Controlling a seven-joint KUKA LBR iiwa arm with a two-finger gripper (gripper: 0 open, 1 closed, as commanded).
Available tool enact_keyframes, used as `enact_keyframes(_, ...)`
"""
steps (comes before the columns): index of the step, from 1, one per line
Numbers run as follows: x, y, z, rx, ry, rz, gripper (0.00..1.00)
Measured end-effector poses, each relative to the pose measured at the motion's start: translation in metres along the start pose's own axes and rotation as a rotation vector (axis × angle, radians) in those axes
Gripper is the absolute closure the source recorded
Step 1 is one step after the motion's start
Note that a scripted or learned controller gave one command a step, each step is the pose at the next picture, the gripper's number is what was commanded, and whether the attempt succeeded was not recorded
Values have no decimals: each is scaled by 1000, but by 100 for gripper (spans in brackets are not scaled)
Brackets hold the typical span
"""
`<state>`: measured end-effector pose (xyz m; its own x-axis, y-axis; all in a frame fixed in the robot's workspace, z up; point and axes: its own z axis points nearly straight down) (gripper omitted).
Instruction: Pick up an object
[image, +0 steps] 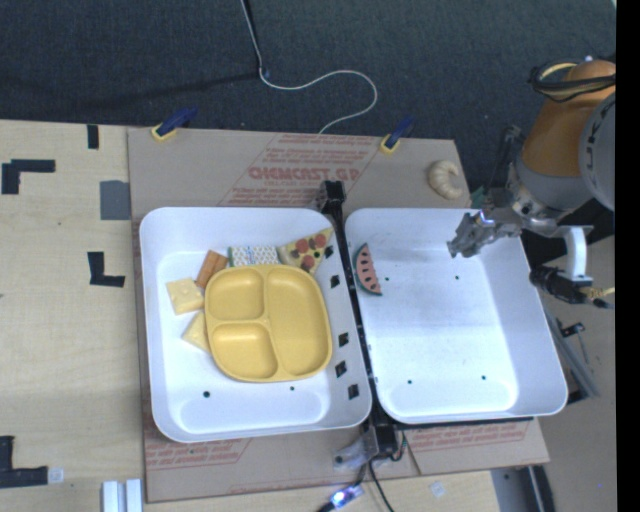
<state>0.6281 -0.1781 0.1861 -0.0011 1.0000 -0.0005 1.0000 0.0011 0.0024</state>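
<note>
The gripper (468, 240) hangs over the upper right part of the right bin (520, 390), its dark fingers pointing down and to the left. They are small and blurred, so how far apart they stand cannot be told, and nothing can be seen between them. Behind the gripper the grey wrist leads up and right to the orange band (560, 140) of the arm at the picture's right edge.

The white floor under the gripper is bare. The nearest object is a toy watermelon slice (369, 270), red with a green rind, lying against the right bin's left wall, well apart from the gripper.

Across the dividing walls, the left bin (160, 300) holds a yellow divided plate (268, 322) with three compartments, lying flat near the middle. Along the plate's upper edge lies a pizza slice (308, 248), beside a green-and-white patterned piece (252, 255) and an orange-brown piece (210, 267). Two pale yellow cracker-like pieces (184, 295) lie at the plate's left side, one partly under its rim.

Both bins rest on a cardboard sheet (290, 165) held by blue-and-yellow clamps (174, 122) at its upper corners. A small beige lump (447, 178) lies on the cardboard just above the right bin.
</note>
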Motion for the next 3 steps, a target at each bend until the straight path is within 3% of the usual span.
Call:
enact_keyframes(1, 1, 1, -41, -1, 0, -1, 100)
enact_keyframes(2, 48, -30, -30, 6, 1, -3, 100)
enact_keyframes(3, 95, -64, -45, 6, 3, -4, 100)
